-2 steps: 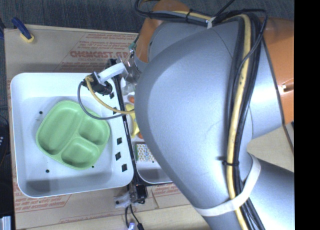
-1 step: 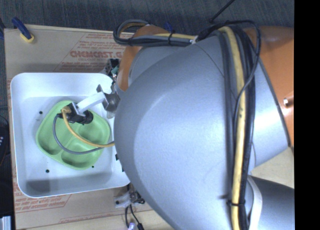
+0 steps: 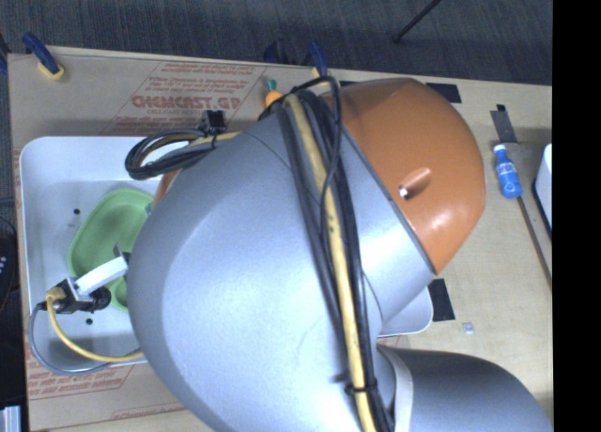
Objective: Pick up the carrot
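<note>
From the overhead camera, the grey arm [image 3: 282,280] loomed over the left white bin [image 3: 38,195], hiding most of it beside a green object [image 3: 103,228]. Carrot and pincer went unseen, grip impossible to tell; a blind descent risked missing.

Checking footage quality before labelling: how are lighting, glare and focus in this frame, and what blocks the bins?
Camera view: soft even lighting, mild sheen on the grey arm; the arm looms close and slightly soft, covering most of the left bin; green object partly visible.
</note>
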`<act>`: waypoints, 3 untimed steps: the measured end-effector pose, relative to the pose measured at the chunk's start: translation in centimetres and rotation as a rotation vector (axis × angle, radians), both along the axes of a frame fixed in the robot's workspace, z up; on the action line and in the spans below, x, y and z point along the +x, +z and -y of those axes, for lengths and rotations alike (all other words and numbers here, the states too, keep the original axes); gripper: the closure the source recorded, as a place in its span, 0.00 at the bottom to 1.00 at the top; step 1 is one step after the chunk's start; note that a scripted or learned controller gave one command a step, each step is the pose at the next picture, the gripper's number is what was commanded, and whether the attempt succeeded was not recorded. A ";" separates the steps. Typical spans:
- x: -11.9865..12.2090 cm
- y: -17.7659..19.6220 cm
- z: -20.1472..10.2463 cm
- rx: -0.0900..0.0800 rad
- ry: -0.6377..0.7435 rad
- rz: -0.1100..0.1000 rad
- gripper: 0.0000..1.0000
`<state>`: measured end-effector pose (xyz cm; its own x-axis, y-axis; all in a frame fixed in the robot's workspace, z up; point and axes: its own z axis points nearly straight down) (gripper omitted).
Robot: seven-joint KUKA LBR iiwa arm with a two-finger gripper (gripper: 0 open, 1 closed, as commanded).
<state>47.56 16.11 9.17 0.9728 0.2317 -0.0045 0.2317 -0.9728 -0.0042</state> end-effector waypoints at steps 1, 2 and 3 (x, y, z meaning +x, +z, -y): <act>0.0 10.0 7.8 0.002 0.297 0.001 0.00; 0.3 0.2 5.6 -0.001 0.116 0.012 0.00; 0.4 1.2 5.3 0.007 0.126 0.010 1.00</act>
<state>47.97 10.84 10.36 0.9359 0.3522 0.0075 0.3523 -0.9359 -0.0074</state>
